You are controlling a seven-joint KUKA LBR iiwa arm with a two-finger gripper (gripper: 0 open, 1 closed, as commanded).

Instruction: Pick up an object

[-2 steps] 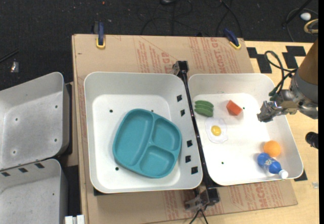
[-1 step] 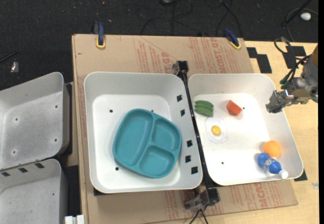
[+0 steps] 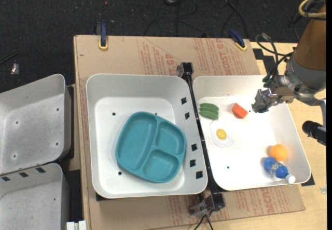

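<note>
Seemingly poised for a pick, the gripper (image 3: pixel 261 103) hovers just right of the small orange-red block (image 3: pixel 239 110) in the right white bin (image 3: pixel 298 135); whether its grasp is apart or together I cannot tell

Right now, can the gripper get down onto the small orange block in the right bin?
Probably yes. The gripper hovers just right of the orange block, nothing lies between them, and the nearest item, the green vegetable, sits apart on the block's far side.

Dark speckled floor (image 3: pixel 46 11) with cables (image 3: pixel 228 11) behind a brown board (image 3: pixel 150 52).
</note>
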